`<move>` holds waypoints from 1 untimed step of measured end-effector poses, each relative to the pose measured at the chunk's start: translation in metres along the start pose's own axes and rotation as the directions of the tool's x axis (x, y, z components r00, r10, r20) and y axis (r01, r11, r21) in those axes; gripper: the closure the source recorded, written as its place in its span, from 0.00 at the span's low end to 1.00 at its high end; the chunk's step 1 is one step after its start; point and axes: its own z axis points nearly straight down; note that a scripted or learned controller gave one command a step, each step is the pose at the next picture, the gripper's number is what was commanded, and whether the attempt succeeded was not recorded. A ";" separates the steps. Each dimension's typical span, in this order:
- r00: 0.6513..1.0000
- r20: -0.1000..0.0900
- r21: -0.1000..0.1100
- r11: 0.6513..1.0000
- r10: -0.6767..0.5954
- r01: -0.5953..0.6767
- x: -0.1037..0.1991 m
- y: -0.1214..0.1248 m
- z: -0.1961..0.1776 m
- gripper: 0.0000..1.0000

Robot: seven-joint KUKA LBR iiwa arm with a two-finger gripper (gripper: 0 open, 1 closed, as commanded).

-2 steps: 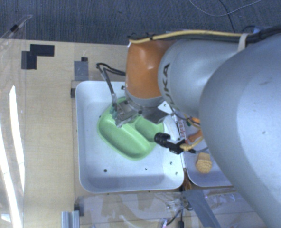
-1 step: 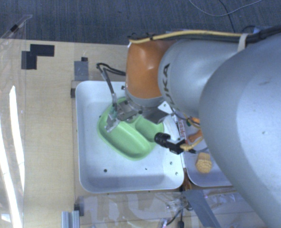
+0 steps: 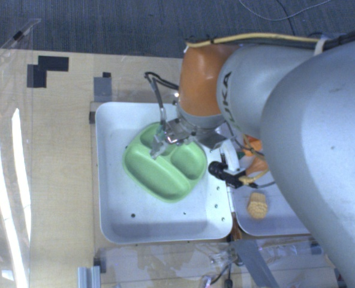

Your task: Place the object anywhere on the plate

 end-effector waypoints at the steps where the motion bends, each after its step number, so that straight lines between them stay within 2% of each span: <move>1: 0.994 0.002 -0.004 0.994 0.110 -0.110 -0.065 0.047 -0.081 0.00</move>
